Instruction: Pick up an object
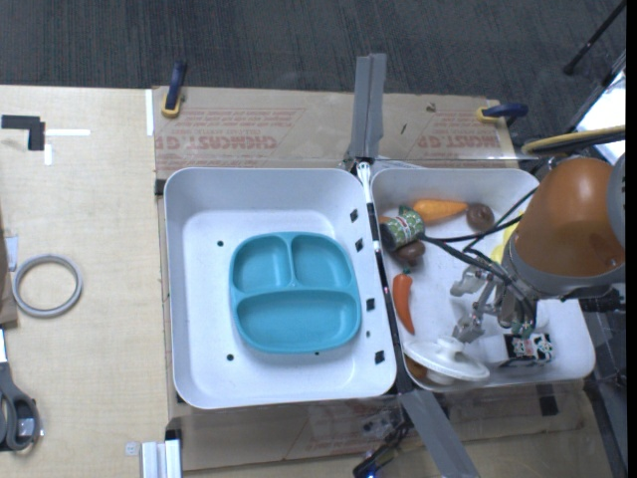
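Landmark: right bin (557, 366).
Gripper (476, 319): low inside it, claw spread wide, gripping nothing.
White lid (445, 358): just below gripper, at bin's near wall.
Carrot (402, 302): along bin's left wall.

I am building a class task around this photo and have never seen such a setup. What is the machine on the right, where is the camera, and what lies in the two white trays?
The picture comes from one fixed camera above the bench, looking down at a slant. The grey and orange shape on the right is a robot arm. At its end is a two-finger gripper, hanging low over the right bin. I see nothing clearly between its fingers.

The left bin holds a blue divided plate. The right bin holds small items: an orange carrot, a green can, a red chilli pepper, a brown lump and a white dish near the front edge.

On the bench to the left lies a roll of tape.
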### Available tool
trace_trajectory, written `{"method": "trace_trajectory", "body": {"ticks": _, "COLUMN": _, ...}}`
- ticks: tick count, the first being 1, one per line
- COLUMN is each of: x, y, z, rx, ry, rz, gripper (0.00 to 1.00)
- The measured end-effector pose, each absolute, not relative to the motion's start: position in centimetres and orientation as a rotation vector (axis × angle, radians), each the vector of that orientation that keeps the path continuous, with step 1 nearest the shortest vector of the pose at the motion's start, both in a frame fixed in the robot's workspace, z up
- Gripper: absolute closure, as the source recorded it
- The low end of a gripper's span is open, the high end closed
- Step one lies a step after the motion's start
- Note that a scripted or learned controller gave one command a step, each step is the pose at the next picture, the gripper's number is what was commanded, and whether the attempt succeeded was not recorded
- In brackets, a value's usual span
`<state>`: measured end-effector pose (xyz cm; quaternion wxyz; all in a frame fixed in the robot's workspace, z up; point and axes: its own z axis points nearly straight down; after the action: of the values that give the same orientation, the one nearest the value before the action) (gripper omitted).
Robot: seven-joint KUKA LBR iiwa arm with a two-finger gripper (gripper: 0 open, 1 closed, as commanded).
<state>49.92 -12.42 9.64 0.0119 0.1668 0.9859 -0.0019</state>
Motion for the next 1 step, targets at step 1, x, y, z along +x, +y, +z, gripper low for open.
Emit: {"method": "trace_trajectory", "body": {"ticks": 1, "x": 52.82, "y": -21.90, "z": 10.56, "rx": 0.493, "ry": 3.100, "rz": 0.005, "gripper": 0.00}}
